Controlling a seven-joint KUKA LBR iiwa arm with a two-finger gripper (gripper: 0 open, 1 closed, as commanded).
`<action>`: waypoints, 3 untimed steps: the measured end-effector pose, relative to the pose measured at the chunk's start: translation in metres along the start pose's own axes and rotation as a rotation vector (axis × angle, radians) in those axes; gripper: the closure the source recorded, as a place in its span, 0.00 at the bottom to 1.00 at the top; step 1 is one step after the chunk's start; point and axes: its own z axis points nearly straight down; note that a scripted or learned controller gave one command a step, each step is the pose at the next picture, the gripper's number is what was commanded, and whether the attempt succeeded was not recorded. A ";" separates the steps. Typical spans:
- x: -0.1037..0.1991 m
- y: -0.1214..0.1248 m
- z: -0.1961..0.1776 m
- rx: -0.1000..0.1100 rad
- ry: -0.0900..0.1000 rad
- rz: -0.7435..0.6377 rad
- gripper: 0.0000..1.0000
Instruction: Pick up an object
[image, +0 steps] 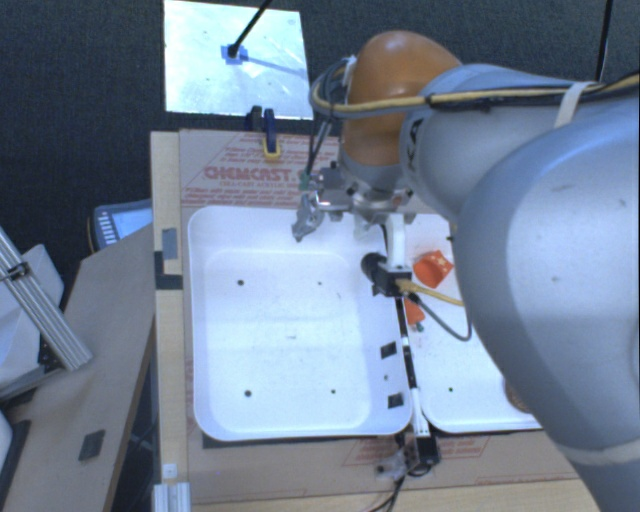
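My gripper (304, 218) hangs over the far edge of the left white bin (225, 400), near its back right corner. I see nothing held in it. An orange object (434, 268) lies in the right bin (460, 405), close to the divider between the bins and to the right of the gripper. A smaller orange piece (414, 316) lies just in front of it. The grey arm with its orange band (395, 70) covers most of the right bin.
Both bins rest on a cardboard sheet (240, 172) with red lettering. A yellow and black clamp (268, 135) sits at its far edge, with a shiny sheet (210, 75) behind. Aluminium rails (40, 305) lie on the bench at the left.
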 end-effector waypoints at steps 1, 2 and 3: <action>-0.071 0.004 -0.029 -0.001 -0.003 0.009 0.00; -0.050 -0.011 0.008 0.006 0.000 0.000 0.00; -0.051 -0.010 -0.005 0.000 0.000 -0.003 1.00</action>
